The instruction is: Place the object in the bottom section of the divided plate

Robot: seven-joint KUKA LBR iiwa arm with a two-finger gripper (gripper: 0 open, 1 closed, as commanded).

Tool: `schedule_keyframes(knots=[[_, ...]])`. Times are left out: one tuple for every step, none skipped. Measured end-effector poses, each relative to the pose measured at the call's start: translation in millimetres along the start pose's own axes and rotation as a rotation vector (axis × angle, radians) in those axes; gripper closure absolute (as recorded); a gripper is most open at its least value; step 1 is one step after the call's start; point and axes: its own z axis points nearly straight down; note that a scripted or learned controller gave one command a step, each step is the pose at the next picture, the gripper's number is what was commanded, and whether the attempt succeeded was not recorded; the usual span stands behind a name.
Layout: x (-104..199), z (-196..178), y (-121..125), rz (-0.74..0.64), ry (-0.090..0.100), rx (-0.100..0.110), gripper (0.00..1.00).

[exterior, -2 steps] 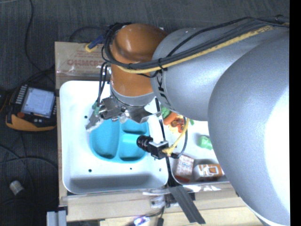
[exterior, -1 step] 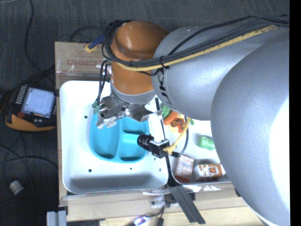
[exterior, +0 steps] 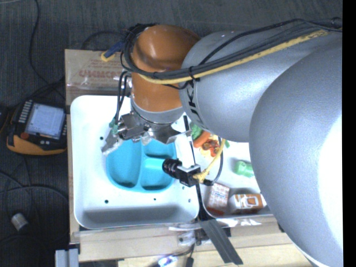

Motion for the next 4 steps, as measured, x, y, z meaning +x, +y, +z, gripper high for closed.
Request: schedule_keyframes(knots=[[-26.8,-96.3,54.2,0.082,-0.007,-0.008,0.0],[-27.8,-104.7,54.4,0.083,-0.013,-0.006,1.0],[-6.4,-180.3,20.6,0.28,-0.006,-0.009,1.0],[25.5,-45.5,-21.4,0.476,-0.004,-0.004,1.0]])
